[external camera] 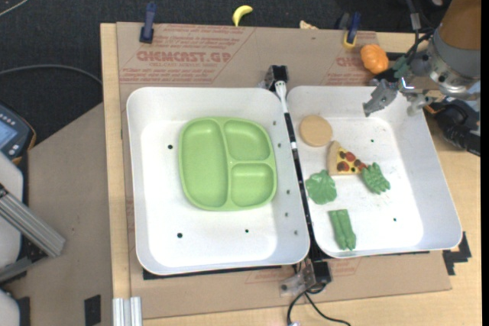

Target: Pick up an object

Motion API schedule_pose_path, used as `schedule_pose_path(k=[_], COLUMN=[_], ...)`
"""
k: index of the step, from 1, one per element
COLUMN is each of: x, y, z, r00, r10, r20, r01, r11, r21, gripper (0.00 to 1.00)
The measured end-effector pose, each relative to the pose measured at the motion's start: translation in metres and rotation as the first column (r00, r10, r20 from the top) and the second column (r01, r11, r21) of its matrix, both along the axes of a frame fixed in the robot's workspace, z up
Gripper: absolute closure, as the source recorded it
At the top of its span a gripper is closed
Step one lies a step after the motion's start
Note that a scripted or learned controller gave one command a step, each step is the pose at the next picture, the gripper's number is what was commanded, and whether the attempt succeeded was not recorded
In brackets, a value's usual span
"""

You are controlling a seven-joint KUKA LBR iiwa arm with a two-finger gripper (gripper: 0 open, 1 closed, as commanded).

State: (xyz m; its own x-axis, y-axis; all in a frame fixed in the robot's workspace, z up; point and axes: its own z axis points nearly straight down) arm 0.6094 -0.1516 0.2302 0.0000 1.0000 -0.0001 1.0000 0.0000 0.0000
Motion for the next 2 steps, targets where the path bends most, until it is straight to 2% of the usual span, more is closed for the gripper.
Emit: schedule_pose_path(k=[1,2], x=[-0.028,0.0], y=[0.023,0.05], z=[-0.105,-0.149], r00=[1.0,1.0], r10=[0.0,0.004], r20=[-0.012,-0.003], r01=[0.0,-0.004], r11=[1.0,1.0], r21=[0.004,0.001], gripper=[0.0,0.0])
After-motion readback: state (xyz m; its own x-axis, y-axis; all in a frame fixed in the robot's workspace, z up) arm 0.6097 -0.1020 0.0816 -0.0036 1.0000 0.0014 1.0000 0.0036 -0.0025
